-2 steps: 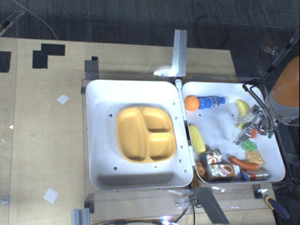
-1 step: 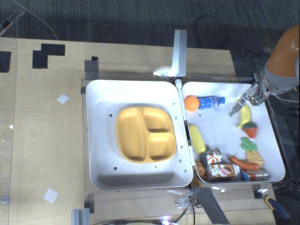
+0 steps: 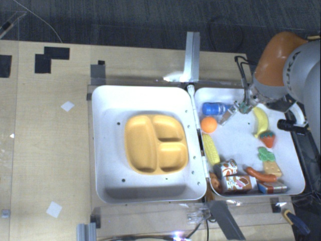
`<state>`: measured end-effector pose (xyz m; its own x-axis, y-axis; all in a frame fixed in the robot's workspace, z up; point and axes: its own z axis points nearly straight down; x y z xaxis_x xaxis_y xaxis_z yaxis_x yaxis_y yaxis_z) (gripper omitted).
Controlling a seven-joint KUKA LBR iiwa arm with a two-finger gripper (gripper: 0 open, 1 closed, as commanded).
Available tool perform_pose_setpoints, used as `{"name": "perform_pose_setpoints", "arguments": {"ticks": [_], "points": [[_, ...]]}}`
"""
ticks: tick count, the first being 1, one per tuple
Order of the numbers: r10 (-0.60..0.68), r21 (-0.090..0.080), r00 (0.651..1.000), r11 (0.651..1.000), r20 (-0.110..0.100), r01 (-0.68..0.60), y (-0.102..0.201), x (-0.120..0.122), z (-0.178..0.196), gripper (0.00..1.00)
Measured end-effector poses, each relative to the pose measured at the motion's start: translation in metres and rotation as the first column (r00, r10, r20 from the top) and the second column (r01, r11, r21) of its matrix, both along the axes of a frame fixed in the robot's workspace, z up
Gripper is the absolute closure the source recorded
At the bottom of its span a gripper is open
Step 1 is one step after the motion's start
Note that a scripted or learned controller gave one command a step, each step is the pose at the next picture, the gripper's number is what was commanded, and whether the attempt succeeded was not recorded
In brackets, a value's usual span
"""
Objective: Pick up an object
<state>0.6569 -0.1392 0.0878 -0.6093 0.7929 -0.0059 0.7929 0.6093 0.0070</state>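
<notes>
The right white bin [image 3: 293,149] holds several toy items. A blue can [image 3: 212,108] lies at its far left, with an orange ball [image 3: 209,125] just in front of it and a yellow corn cob [image 3: 211,149] along the left wall. A banana [image 3: 260,121] and a red strawberry-like piece [image 3: 269,140] lie toward the right. My gripper [image 3: 228,115] reaches down from the right into the far part of this bin, its tip just right of the blue can and the orange ball. Nothing shows as held.
The left white bin [image 3: 108,134] holds a yellow divided tray [image 3: 154,143]. Along the right bin's near edge lie a brown-labelled can [image 3: 231,177], a sausage [image 3: 261,174], a green-and-yellow piece [image 3: 268,157] and a small blue-ended tube [image 3: 273,188]. A metal post [image 3: 192,54] stands behind the bins.
</notes>
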Motion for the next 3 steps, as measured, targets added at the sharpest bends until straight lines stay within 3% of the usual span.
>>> {"name": "perform_pose_setpoints", "arguments": {"ticks": [1,2,3], "points": [[0.034,0.000,0.999,0.999,0.002,-0.034,0.054,-0.019,0.000,0.00],[0.038,-0.004,0.999,0.999,0.015,-0.038,0.053,-0.015,0.016,1.00],[-0.003,-0.003,1.000,1.000,0.004,0.003,-0.005,-0.023,0.070,1.00]]}}
